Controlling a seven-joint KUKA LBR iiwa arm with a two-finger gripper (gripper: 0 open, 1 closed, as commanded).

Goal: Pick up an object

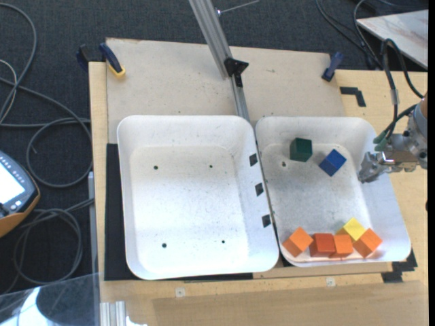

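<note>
Six blocks in right bin [384, 212] | claw [370, 168] at right rim, beside blue cube [332, 162] | opening: cannot tell | nothing gripped

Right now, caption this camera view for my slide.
Gripper at right bin's edge, near blue cube; nothing held.

No text, label, brand or number can be read anywhere (the bins [136, 131] carry only small black marks).
</note>
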